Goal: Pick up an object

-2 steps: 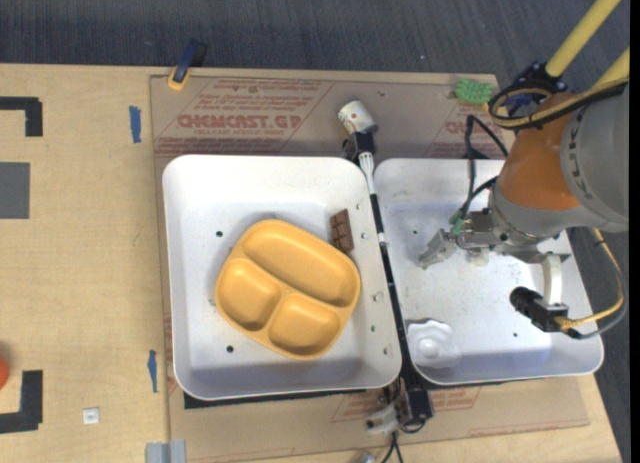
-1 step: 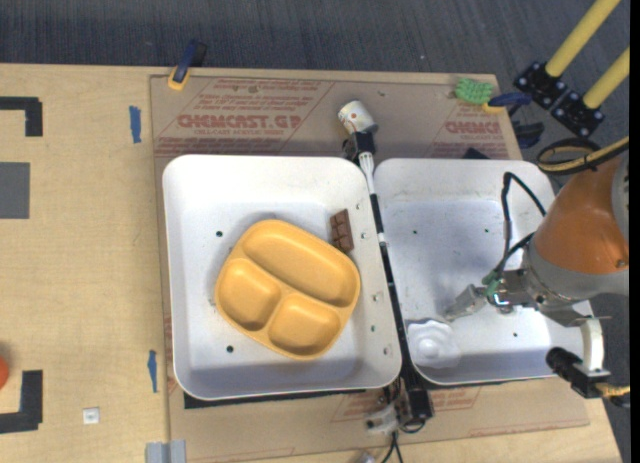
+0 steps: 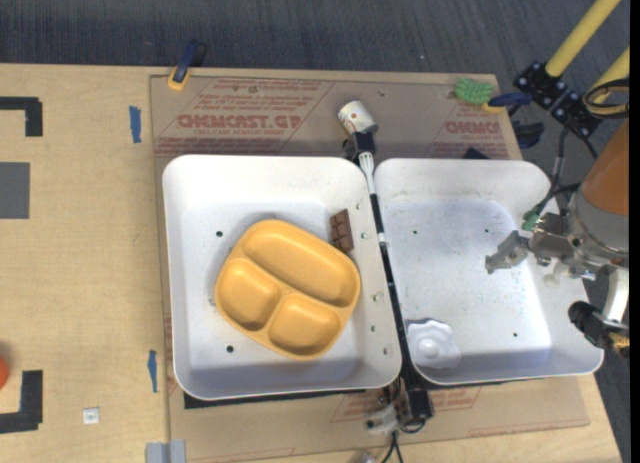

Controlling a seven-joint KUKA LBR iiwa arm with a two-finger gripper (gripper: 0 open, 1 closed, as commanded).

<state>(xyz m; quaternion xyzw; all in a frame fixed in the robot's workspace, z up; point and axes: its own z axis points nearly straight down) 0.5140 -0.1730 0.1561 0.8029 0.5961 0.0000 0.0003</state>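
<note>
A: State the contents of the two bins on the table (image 3: 80, 281).

B: The left bin (image 3: 190, 251) holds a yellow divided tray (image 3: 288, 287), three compartments, lying tilted across the middle of the bin floor. A small brown block (image 3: 340, 230) lies just beside the tray's upper right edge, close to the bin's right wall. The right bin (image 3: 470, 351) holds one small white object (image 3: 432, 340), pale against the floor, at the near left corner and close to the wall shared with the left bin.

A: What surrounds the bins?

B: A cardboard sheet (image 3: 250, 116) with red print lies under both bins. A white-capped fitting (image 3: 354, 117) stands at the far end of the seam between the bins. A green clamp (image 3: 470, 91) and a blue-and-yellow clamp (image 3: 185, 63) grip the sheet's far edge. A yellow pole (image 3: 595, 16) slants across the far right corner of the table.

A: Position and state of the tool?

B: The tool (image 3: 505, 256) sits over the right side of the right bin, below the orange band (image 3: 612, 186) of the arm. Whether it is wide or narrow cannot be told from this view. Nothing is visible in its grasp.

A: Relation of objects to the tool?

B: The white object lies nearer and to the left of the tool, apart from it. The tray and brown block are well apart, across the dividing wall.
</note>
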